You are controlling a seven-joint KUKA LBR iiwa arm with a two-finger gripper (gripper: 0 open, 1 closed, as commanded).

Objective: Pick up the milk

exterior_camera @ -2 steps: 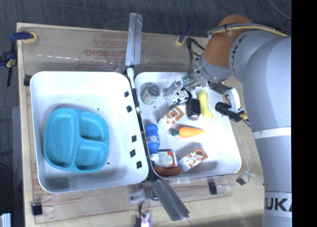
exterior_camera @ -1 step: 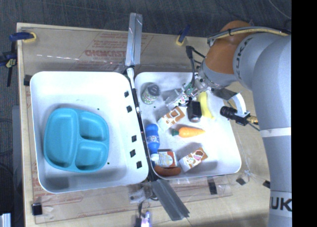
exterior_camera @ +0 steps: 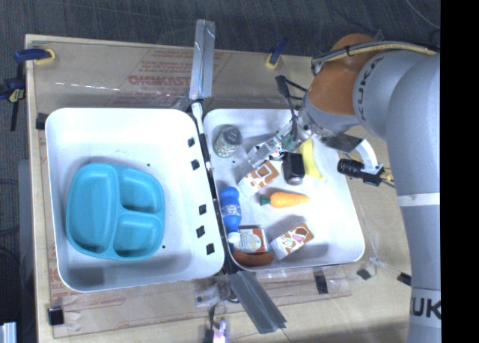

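Three small cartons lie in the right bin (exterior_camera: 352, 214). A white-and-brown milk carton (exterior_camera: 263, 177) lies near the bin's middle. Another white-and-brown carton (exterior_camera: 292, 239) lies near the front wall, and a third carton (exterior_camera: 251, 240) sits by a brown bowl (exterior_camera: 254, 257). My gripper (exterior_camera: 262, 156) hangs low over the back half of this bin, just behind the middle carton and almost touching its far edge. Its fingers stand open with nothing between them.
Around the gripper lie a tin can (exterior_camera: 227, 139), a banana (exterior_camera: 309, 158), a black object (exterior_camera: 293, 168) and a carrot (exterior_camera: 283, 199). A blue bottle (exterior_camera: 230, 210) lies along the dividing wall. The left bin (exterior_camera: 60, 132) holds a blue compartment plate (exterior_camera: 116, 210).
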